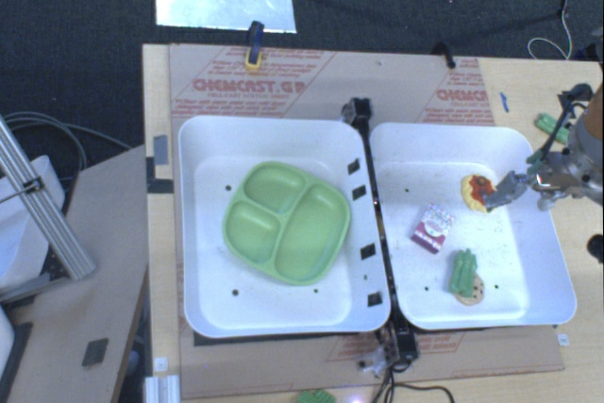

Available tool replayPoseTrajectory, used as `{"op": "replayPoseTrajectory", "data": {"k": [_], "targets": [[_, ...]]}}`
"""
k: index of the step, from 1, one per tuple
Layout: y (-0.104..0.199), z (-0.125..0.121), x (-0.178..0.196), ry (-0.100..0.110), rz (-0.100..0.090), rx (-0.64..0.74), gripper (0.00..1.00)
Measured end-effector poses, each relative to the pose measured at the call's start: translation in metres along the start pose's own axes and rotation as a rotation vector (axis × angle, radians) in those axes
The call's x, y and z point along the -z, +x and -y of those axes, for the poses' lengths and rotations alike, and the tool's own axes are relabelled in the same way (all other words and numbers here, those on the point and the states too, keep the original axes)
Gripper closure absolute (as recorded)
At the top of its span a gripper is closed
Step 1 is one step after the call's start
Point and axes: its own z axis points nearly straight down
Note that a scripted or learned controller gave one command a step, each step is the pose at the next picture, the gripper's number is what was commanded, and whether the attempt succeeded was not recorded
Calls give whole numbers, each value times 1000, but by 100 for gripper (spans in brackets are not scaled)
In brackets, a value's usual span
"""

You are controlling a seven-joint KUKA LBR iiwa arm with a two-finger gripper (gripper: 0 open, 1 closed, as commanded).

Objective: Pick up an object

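Green toy [464, 274] low in right bin [543, 297] — yellow-red toy [478, 191] touching claw [505, 192] tip — claw state unclear.

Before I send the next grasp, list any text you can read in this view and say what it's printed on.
"CHEMCAST GP", in red, on the brown sheet under the bins, left of centre.
A second red "CHEMCAST" print on the same sheet at right, slanted and only partly legible.
The small pink-and-white packet in the right bin carries print, too small to read.
Nothing else legible.
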Motion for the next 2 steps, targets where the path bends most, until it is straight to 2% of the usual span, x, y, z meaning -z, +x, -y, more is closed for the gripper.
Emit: {"op": "replayPoseTrajectory", "data": {"k": [1,2], "targets": [[67,-1,-52,2,-3,13,0],[11,42,-54,0,-1,2,0]]}}
